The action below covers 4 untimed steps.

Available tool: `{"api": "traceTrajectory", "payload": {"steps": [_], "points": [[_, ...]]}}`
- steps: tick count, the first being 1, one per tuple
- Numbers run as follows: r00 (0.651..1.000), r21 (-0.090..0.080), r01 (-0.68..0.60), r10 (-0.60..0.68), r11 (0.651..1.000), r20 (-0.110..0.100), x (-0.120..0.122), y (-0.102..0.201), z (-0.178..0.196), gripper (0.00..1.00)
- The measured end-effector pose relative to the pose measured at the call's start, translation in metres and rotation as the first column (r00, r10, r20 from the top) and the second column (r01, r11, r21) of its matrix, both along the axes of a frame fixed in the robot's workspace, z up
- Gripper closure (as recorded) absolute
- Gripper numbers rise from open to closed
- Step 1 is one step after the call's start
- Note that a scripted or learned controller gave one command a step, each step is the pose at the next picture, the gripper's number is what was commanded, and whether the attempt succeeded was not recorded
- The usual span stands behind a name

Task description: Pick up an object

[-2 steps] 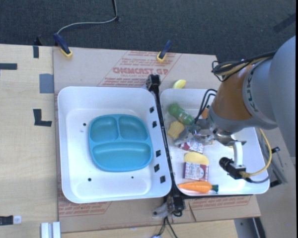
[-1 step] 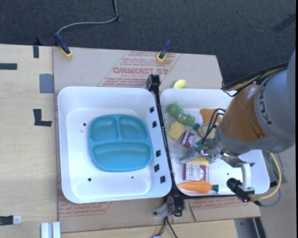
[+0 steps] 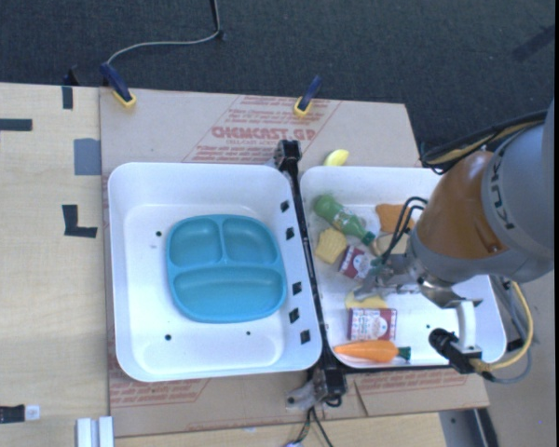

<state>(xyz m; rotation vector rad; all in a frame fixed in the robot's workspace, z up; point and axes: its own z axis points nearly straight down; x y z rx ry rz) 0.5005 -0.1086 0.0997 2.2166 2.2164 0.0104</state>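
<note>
dark carpet is framing a cardboard-covered bench [image 3: 261, 128] that is carrying two shallow white bins side by side. left bin [image 3: 130, 250] is holding a blue divided plate [image 3: 226, 268] and nothing is reaching into it. right bin [image 3: 489, 329] is holding the clutter: a green bottle [image 3: 340, 215] near its far left, a yellow block [image 3: 331, 246] just below that, a small red-and-white packet [image 3: 355, 263], a flat yellow piece [image 3: 367, 299], a red carton [image 3: 371, 324] and a carrot [image 3: 368, 351] lying along the near wall. an orange piece [image 3: 389, 216] is sitting by the far wall, partly behind the arm.

grey arm with its orange band [image 3: 456, 217] is leaning in from the right, and the gripper [image 3: 384, 275] is hanging low among the middle objects, between the red-and-white packet and the flat yellow piece. whether it is closing on anything is too small and dark to tell.

judging from this, the descent onto a target is under way and nothing is being lifted yet. the next move is calling for a firm close on one single item, then a straight rise, since neighbours are lying so near that they could get nudged or pinched too.
</note>
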Motion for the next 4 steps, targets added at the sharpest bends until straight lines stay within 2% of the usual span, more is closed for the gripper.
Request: {"api": "traceTrajectory", "payload": {"steps": [1, 2, 3, 4], "points": [[1.0, 0.001, -0.002, 0.002, 1.0, -0.01, -0.016, 0.066, 0.114, 1.0], [1.0, 0.001, -0.001, 0.001, 1.0, -0.011, -0.017, 0.066, 0.114, 0.0], [1.0, 0.0, -0.001, 0.001, 1.0, -0.012, 0.031, 0.055, 0.084, 0.0], [1.0, -0.001, 0.0, 0.0, 1.0, -0.011, 0.058, 0.008, 0.009, 0.0]]}}
